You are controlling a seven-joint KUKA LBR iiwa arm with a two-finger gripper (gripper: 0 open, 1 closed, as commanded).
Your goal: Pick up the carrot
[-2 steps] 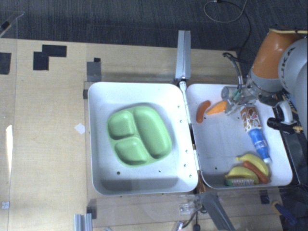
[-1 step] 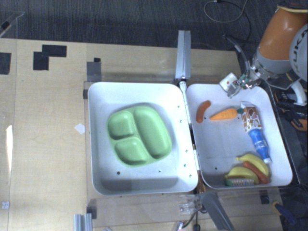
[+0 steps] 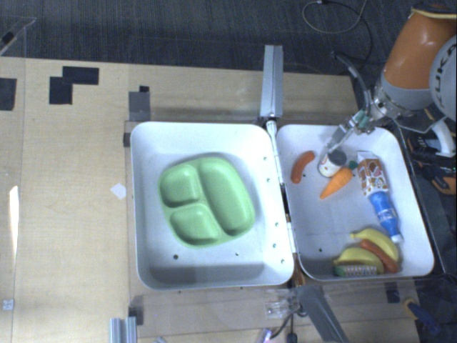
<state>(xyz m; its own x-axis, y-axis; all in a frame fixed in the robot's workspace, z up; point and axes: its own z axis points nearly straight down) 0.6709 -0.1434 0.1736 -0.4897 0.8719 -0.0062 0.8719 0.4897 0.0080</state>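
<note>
The orange carrot [image 3: 338,182] lies in the right bin [image 3: 314,245], near its upper middle, its thick end up to the right and its tip down to the left. My gripper [image 3: 334,156] hangs just above and left of the carrot's thick end, beside a small white and dark piece [image 3: 328,166]. The arm comes down from the upper right. I see nothing between the fingers.
A red sausage [image 3: 302,166] lies left of the carrot. A tube with a blue end [image 3: 378,195] lies to its right. Bananas, a red piece and a green piece [image 3: 368,252] crowd the right bin's lower corner. The left bin holds a green divided plate [image 3: 206,200].
</note>
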